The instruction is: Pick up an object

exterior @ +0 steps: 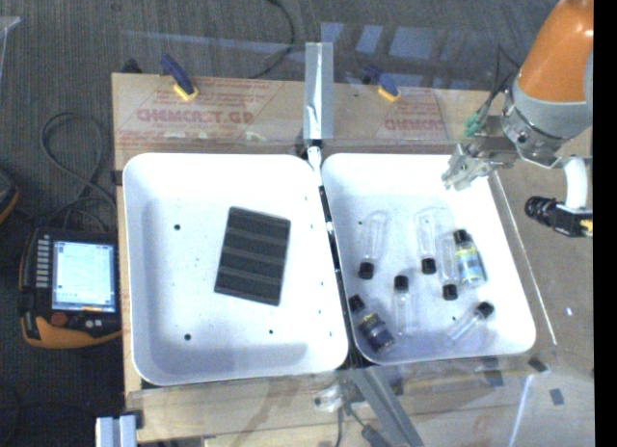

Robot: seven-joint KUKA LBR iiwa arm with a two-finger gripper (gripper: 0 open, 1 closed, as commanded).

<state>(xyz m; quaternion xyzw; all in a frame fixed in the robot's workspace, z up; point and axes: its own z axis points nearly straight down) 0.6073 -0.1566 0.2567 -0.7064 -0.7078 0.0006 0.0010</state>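
The left bin [145, 243] holds 1 black ribbed slab [253, 255], lying flat and well apart from the divider. Just right of that bin, the right bin [511, 243] holds several clear vials with black caps (some hard to separate against the white), among them 1 labelled vial [467, 260] near its right wall. Above that bin's upper right corner hangs the gripper [461, 171], fingers slightly parted, gripping nothing.
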